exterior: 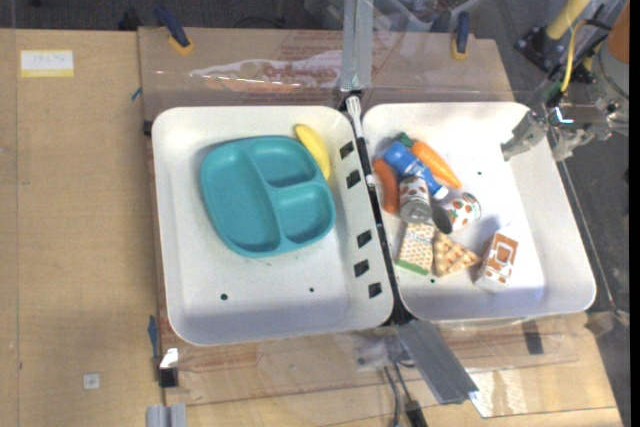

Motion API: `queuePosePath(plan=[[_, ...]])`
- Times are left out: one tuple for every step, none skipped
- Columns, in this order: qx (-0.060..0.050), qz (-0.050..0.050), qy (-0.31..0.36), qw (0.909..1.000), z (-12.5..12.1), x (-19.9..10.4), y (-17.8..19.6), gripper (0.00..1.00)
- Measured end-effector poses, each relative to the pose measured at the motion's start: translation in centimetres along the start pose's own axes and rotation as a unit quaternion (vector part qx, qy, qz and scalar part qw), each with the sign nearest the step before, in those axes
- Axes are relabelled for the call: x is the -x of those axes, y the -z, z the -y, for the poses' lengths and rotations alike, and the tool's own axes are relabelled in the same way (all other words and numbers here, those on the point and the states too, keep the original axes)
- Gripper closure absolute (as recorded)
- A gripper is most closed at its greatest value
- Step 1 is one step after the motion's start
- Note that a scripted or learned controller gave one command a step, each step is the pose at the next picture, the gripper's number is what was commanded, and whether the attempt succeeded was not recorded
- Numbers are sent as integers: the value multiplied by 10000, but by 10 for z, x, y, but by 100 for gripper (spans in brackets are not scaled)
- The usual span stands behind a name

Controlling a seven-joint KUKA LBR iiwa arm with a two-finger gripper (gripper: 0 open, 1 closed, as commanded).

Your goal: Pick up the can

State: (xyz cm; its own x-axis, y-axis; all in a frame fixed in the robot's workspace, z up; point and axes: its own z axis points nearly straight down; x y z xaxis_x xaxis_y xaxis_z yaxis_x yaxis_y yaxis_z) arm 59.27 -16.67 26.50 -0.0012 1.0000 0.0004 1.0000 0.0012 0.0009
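2 white bins are seen side by side. The can [415,198] is found lying in the right bin [560,245], near the divider, among a carrot [437,164] and snack packets. The gripper [520,143] is held over that bin's upper right edge, well apart from the can; nothing is grasped, and whether it is released or clenched cannot be told.

The can [415,198], a small silver cylinder with a printed label, is seen lying on its side in the right bin [530,215]. It is placed toward the bin's left edge, close to the divider between the two bins, roughly midway between the far and near edges. Its long axis is directed roughly from the far edge toward the near edge. It is set among other small items, which touch or crowd it on several sides.
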Motion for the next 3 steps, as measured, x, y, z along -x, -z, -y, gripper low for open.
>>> queuePosePath(plan=[[0, 0, 201, 9998, -68, -32, -156, 0], [39, 6, -92, 10000, 0, -63, -173, 0], [53, 13, -69, 10000, -77, -43, -174, 0]])
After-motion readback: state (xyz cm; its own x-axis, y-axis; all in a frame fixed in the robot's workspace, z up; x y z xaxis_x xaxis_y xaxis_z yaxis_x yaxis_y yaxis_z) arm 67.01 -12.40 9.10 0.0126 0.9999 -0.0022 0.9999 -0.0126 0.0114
